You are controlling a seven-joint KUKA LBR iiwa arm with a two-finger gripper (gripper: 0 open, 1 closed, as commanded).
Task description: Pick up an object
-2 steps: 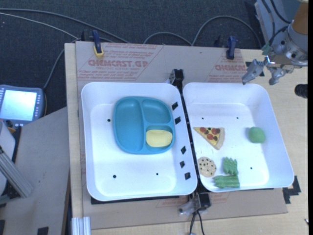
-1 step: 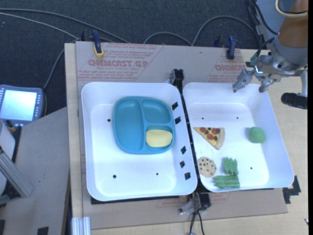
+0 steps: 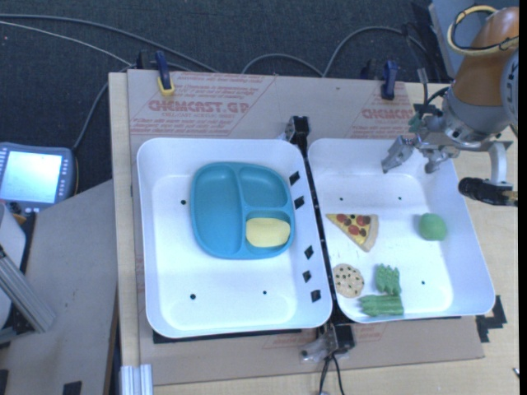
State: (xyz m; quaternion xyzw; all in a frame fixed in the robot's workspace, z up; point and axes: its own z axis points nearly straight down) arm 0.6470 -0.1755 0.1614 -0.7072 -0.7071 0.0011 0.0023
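No object is held. In the right bin (image 3: 461, 220) are seen a pizza slice (image 3: 355, 226), green ball (image 3: 432, 226), cookie (image 3: 348, 281) and two green toys (image 3: 384, 292). Gripper (image 3: 410, 160) is hung over the bin's upper right, fingers spread, nothing between. A yellow piece (image 3: 268, 232) is seated in the blue tray (image 3: 226, 208), left bin (image 3: 165, 220).

Both bins are white: the left bin (image 3: 165, 245) holds a teal divided plate (image 3: 239, 208) with a pale yellow lump (image 3: 268, 232) at its 5 o'clock. The right bin (image 3: 362, 167) holds a red-spotted, tan-crusted pizza slice (image 3: 356, 227), a brown-speckled cookie (image 3: 348, 281), green leafy pieces (image 3: 384, 293) and a green ball (image 3: 432, 226) at 3 o'clock.
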